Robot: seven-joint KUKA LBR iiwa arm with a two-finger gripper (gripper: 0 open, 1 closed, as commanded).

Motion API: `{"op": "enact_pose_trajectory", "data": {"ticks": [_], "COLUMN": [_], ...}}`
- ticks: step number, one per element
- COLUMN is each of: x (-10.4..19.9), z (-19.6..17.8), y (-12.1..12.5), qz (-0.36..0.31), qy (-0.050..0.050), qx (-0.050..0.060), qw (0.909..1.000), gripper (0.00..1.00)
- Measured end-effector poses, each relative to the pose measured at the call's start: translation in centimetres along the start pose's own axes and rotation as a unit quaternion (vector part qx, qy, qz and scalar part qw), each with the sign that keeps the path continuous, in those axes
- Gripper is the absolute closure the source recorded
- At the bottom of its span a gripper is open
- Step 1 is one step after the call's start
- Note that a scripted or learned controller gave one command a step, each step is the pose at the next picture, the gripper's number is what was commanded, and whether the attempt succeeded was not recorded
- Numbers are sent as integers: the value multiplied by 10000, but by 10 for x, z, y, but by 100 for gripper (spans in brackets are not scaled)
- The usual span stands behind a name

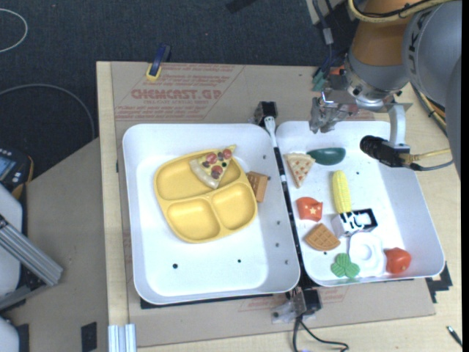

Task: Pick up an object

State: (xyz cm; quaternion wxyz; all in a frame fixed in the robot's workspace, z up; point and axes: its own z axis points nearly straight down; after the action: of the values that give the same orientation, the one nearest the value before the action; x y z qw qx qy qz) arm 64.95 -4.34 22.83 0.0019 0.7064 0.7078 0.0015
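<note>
My gripper (322,120) hangs above the far edge of the right bin (421,196), fingers pointing down with a small gap and nothing between them. Just in front of it lie a dark green pod (327,155) and a triangular sandwich slice (298,169). Further toward the front of the bin are a yellow corn cob (341,191), a red piece (309,208), a brown waffle (322,237), a black-and-white block (357,220), a white egg (364,251), a green sprig (344,268) and a red tomato (396,260).
The left bin (146,248) holds a yellow divided plate (205,204) with a pizza slice (214,165) on its far section and a brown piece (257,185) at its right rim. A black clamp (264,113) sits where the bins meet at the far edge.
</note>
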Motion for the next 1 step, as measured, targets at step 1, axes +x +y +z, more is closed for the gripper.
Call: {"op": "enact_pose_trajectory", "data": {"ticks": [1], "x": [-5], "z": [-7], "y": [11], "qz": [1], "qy": [-2], "qx": [0], "qw": [10000], "gripper": [100]}}
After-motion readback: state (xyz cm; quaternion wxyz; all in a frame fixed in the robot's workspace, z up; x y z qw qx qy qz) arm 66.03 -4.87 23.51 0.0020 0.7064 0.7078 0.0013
